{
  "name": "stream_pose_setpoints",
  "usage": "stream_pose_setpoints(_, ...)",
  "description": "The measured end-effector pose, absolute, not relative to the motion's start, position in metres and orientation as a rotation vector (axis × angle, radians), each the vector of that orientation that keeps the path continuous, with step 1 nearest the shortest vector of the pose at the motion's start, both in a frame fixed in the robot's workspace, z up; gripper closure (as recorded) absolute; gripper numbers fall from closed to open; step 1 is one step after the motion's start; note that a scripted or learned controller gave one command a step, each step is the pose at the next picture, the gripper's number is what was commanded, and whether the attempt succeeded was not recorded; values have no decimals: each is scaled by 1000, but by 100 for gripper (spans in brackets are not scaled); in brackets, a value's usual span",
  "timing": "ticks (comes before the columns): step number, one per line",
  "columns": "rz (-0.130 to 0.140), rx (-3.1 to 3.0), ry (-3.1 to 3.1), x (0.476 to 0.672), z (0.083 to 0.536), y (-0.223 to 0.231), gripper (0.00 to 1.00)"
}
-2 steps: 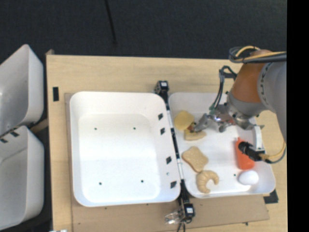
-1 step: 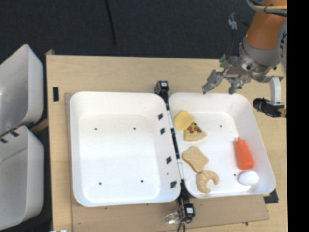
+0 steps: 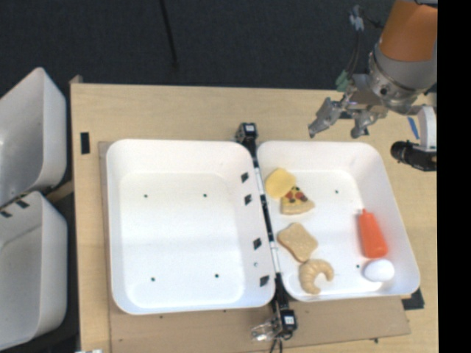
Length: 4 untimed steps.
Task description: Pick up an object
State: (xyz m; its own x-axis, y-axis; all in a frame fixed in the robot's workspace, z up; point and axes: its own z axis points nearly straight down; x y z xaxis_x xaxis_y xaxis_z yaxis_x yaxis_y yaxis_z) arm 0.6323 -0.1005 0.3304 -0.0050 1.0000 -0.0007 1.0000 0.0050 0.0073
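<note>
Spread apart and holding nothing, the tool hangs over the desk just beyond the far rim of the right bin, under the arm's orange band. Going left to right, the left bin comes first, then the right bin with its load. A yellow round piece lies near the divider, touching a pizza slice. Below them sit a slice of toast and a croissant, close together. Well apart, by the right wall, an orange bottle lies with a white egg just beside its near end.
</note>
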Motion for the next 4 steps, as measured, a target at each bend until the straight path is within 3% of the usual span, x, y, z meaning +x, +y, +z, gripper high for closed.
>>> stream_pose_setpoints(1, 19, 2203, 2212, 645, 511, -102, 0)
stream_pose_setpoints(2, 0, 2208, 2223, 645, 512, -104, 100)
stream_pose_setpoints(3, -15, 2225, 2235, 633, 364, -56, 100)
stream_pose_setpoints(4, -13, 2235, 2215, 570, 297, -127, 100)
